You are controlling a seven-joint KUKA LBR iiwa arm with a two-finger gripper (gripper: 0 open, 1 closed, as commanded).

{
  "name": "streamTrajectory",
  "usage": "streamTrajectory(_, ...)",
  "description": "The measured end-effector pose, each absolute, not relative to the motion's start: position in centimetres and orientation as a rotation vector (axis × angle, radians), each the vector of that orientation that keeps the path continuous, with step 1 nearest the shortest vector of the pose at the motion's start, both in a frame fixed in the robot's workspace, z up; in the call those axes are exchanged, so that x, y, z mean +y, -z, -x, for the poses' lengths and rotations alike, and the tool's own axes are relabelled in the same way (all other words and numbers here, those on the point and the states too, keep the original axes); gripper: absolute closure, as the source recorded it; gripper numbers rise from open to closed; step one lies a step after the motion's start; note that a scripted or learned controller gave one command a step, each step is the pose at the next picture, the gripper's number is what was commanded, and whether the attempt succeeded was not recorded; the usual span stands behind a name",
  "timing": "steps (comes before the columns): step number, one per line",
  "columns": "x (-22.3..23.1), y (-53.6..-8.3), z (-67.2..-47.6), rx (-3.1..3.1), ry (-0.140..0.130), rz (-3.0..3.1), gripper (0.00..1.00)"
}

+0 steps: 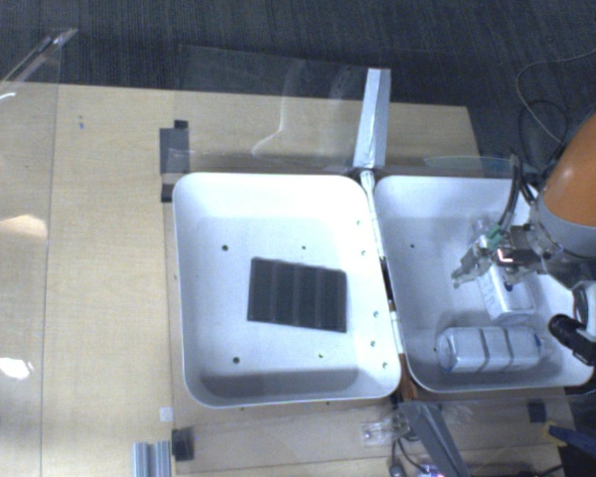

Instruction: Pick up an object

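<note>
Arm: I see the grey arm [576, 207] reaching in from the right, its orange band showing at the right edge above the right bin.
Gripper: the gripper [499, 256] sits low over the middle of the right bin; the view is too cluttered with metal and cable there for me to tell whether the pincer is apart or together, and I see nothing clearly between its tips.
Right bin: the white bin [417, 217] holds two things, both in its near-right part.
Clear bottle: a transparent plastic bottle [489, 349] lies on its side along the near wall of the right bin, its long axis running left to right; I cannot tell which end is the cap.
Small pale object: a whitish, partly see-through item [507, 296] lies just under the gripper, between it and the bottle, its long axis running roughly far to near; I cannot tell what it is or whether the gripper touches it.
Left bin: the other white bin [209, 266] holds a dark ribbed rectangular pad [298, 294] lying flat near its middle, long axis left to right, ribs running far to near.
Bench: both bins rest side by side on the light wooden bench [89, 266].
</note>
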State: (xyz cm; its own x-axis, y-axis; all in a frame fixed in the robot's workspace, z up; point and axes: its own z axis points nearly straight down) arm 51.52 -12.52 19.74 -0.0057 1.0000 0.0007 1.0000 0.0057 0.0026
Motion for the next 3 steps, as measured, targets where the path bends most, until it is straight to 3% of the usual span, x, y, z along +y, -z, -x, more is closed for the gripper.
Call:
streamTrajectory(1, -17.2, -19.9, -54.6, 2.362, -0.006, -2.063, 0.0)
streamTrajectory(2, -19.5, -9.2, -59.6, 2.383, -0.013, -2.021, 0.0)
streamTrajectory(3, -19.4, -10.4, -59.8, 2.381, -0.02, -2.016, 1.0)
